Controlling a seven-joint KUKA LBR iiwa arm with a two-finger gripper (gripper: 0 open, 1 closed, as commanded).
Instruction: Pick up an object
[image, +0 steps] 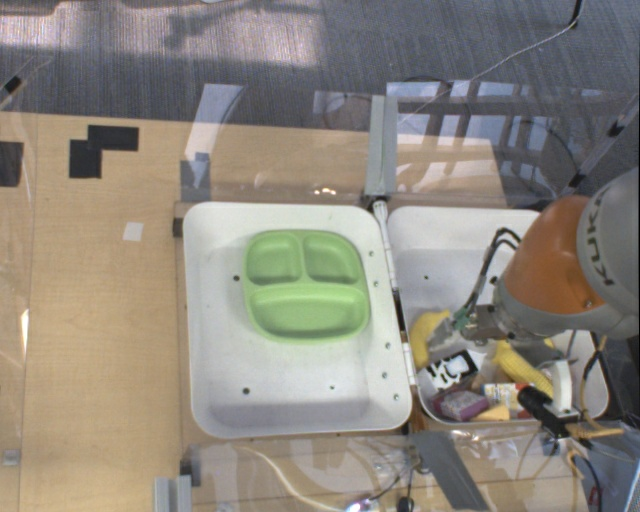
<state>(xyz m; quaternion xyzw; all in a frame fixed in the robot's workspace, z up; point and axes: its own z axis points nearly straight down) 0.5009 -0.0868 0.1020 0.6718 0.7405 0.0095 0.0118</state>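
The arm reaches down into the right bin, fingers among a yellow banana, purple box and clutter; I can't tell their opening. A green tray sits in the left bin.

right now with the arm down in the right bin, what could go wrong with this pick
1. The yellow banana-shaped pieces, the purple box and the black-and-white item lie crowded in the right white bin, so the gripper may nudge neighbours or grab none.
2. The grey arm with its orange band covers much of that bin, hiding the grasp from the camera.
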